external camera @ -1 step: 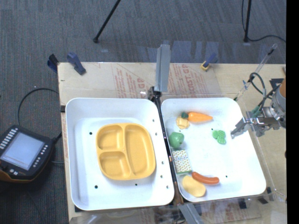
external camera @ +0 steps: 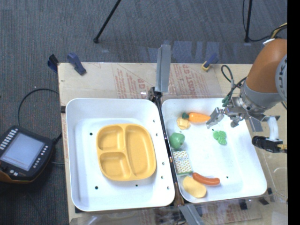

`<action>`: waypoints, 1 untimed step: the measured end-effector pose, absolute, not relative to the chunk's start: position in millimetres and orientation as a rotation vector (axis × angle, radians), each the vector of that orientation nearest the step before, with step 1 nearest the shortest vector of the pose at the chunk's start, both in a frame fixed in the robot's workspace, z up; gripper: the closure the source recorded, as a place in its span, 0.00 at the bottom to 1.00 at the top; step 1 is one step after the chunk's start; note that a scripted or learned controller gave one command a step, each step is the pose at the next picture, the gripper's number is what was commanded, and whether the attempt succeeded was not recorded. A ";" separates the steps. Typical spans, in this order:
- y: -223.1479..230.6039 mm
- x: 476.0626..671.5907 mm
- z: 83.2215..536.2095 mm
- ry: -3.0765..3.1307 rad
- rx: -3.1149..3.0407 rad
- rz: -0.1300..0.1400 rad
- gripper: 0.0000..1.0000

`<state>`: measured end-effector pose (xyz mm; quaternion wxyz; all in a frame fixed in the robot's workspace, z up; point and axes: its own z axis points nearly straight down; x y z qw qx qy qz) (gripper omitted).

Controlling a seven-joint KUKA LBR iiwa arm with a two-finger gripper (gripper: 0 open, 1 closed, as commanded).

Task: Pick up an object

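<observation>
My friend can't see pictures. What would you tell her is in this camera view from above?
A robot arm's gripper hangs over the right white bin of toy food: a carrot, broccoli, a green apple and a sausage. The left bin holds a yellow divided tray.

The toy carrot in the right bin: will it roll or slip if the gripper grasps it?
The toy carrot looks smooth and tapered, so it may slip toward its thin end. Lying flat and rounded, it could roll if pushed sideways. It is probably stiff, light plastic.
</observation>
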<state>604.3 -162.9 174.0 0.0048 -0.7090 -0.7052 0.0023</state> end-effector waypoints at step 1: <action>-144.2 640.5 86.2 -2.159 -2.266 0.013 0.00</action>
